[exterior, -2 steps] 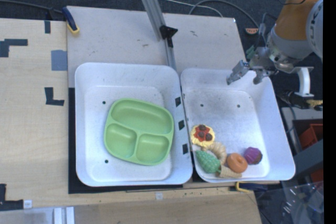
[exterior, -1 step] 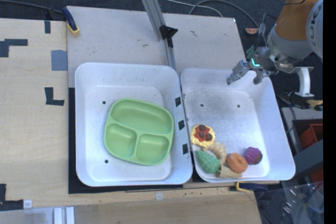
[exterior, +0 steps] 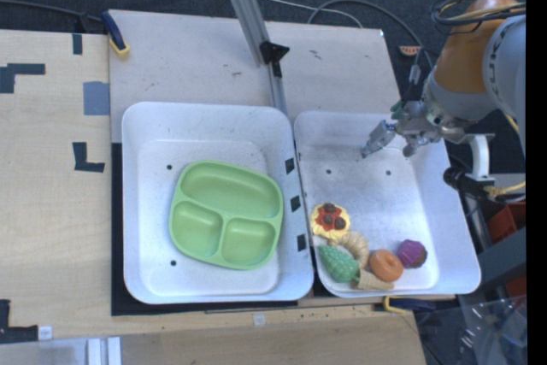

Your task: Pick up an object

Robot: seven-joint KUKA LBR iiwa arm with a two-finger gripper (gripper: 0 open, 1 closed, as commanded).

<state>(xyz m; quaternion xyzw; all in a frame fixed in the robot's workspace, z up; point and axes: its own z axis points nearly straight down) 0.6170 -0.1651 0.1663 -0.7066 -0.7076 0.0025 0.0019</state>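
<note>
Toys clustered in the right bin's (exterior: 444,222) near corner: pizza slice (exterior: 330,219), green piece (exterior: 339,263), orange donut (exterior: 386,264), purple piece (exterior: 412,252), all close together, some touching. Pincer (exterior: 391,141) over the same bin's far end, well apart from the toys, fingers spread, nothing between them. Green divided plate (exterior: 226,214) in the left bin (exterior: 137,184). Both bins on the tabletop (exterior: 188,55).

1. A round yellow toy with red spots (exterior: 330,219) is lying in the right bin.
2. A green ridged piece (exterior: 339,263) is sitting below it.
3. An orange ball (exterior: 385,265) is resting beside a purple one (exterior: 412,253).
</note>
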